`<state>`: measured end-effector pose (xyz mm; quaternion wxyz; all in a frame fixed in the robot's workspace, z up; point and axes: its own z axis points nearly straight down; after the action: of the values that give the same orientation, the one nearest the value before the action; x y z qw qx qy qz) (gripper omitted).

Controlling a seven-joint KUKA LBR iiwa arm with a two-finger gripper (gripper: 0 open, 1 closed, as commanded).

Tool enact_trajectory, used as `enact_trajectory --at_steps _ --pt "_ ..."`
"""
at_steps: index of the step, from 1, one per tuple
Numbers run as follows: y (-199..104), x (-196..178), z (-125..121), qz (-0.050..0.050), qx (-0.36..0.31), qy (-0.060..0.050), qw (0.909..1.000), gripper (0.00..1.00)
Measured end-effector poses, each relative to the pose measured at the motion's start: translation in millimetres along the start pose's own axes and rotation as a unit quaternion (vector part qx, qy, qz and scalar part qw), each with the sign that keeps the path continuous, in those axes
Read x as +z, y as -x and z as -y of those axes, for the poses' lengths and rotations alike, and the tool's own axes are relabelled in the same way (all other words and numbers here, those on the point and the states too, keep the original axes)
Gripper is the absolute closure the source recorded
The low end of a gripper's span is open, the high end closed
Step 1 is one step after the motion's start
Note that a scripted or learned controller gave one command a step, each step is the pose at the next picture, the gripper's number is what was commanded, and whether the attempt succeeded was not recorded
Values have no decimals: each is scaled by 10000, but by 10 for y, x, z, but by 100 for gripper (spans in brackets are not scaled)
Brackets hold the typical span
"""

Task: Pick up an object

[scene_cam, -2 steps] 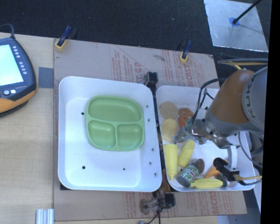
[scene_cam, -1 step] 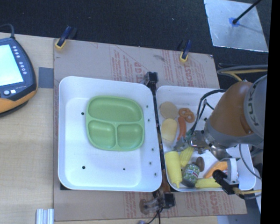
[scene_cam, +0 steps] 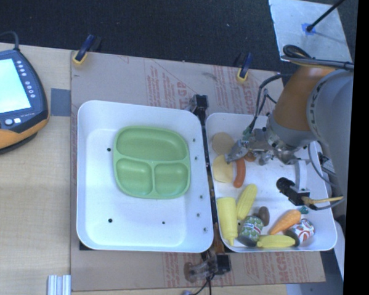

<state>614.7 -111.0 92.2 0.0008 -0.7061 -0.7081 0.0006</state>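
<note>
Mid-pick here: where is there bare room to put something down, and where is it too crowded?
Free: the left bin floor around the green divided plate, widest along its near edge and left side; the plate's compartments too. In the right bin, a small bare patch right of the sausage. Crowded: its near end, with corn, carrot and banana, and under the gripper.

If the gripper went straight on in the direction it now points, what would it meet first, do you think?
The gripper points down into the right bin, so it would most likely meet the red sausage just beneath it first. Depth is hard to judge from above; the round tan pieces beside it lie close too.
</note>
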Motion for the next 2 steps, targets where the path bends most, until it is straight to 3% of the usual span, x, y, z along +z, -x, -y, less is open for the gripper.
enact_trajectory --at_steps 1,2 --pt "80 -1 -417 -2 -8 -3 10000 0" --pt "-85 6 15 3 -4 -14 10000 0"
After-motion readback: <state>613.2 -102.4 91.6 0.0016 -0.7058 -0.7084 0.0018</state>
